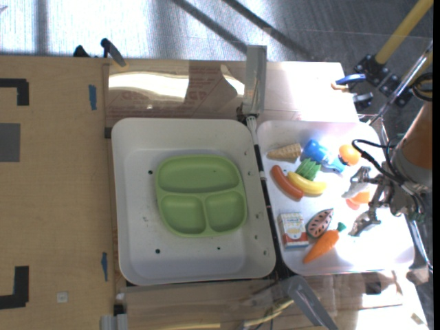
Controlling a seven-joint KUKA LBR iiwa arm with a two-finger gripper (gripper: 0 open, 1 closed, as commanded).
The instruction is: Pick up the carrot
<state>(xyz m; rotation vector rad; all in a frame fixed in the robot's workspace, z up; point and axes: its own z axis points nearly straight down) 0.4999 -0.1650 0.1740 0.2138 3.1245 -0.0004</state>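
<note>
Faint red print on the cardboard flap (206,88) is too blurred to read.

The arm (419,150) is cut off by the right edge.

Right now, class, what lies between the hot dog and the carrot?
In the camera view, the small carton and watermelon slice lie between hot dog and carrot.

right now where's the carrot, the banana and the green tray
carrot (322,245): camera view, middle of its orange body, right bin's near side.
banana (307,183): camera view, middle of the yellow curve, right bin.
green tray (201,194): camera view, divider ridge between its compartments, left bin.
</note>
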